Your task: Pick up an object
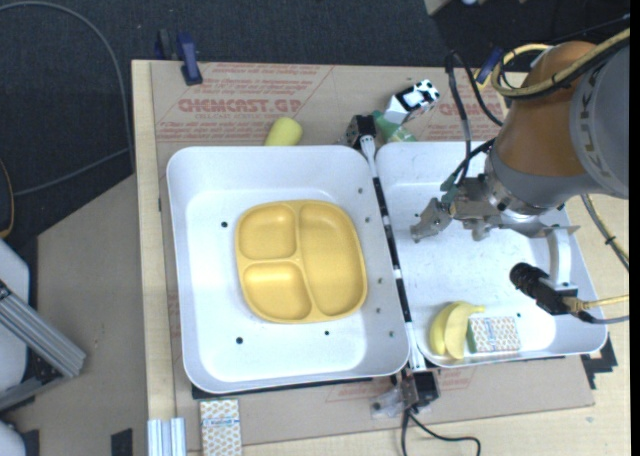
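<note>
Nearest to the camera, at the front edge of the bench, lies a small flat packet with a pale printed pattern (219, 422), outside the bins. I am the two-finger gripper (428, 227) of the grey arm with the orange band (545, 134), and I hang over the right shallow white bin (420, 169), near its middle. My fingers point toward the wall between the bins; if they are spread or pressed together, I cannot tell from this view. I see nothing between them, so I judge the pick is not yet done.

The things I could take lie in the front corner of my bin: a round yellow soft-looking object (449, 329) and, touching it, a small box with a green and white label (494, 334). Both are well apart from me. The left shallow white bin (195, 189) holds a yellow plastic plate with three compartments (300, 261).

The bins rest on a brown cardboard sheet with red print (240, 99). The floor around is dark carpet (80, 4).
</note>
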`<action>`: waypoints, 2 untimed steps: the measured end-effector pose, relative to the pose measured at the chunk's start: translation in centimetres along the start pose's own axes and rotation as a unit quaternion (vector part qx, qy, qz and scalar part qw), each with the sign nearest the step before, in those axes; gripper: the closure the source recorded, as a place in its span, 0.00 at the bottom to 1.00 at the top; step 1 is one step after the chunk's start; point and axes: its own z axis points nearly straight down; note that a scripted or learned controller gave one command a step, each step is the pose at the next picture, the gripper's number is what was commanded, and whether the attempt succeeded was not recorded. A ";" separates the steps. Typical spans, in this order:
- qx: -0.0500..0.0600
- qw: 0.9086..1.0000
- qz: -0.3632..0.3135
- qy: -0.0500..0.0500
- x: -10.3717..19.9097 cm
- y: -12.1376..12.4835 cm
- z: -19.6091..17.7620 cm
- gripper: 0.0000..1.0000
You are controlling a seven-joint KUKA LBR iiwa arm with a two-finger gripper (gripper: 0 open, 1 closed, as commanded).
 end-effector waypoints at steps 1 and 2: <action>0.000 1.000 0.001 -0.001 -10.4 5.6 -1.4 0.00; 0.001 1.000 0.000 0.000 -9.4 9.6 9.3 0.00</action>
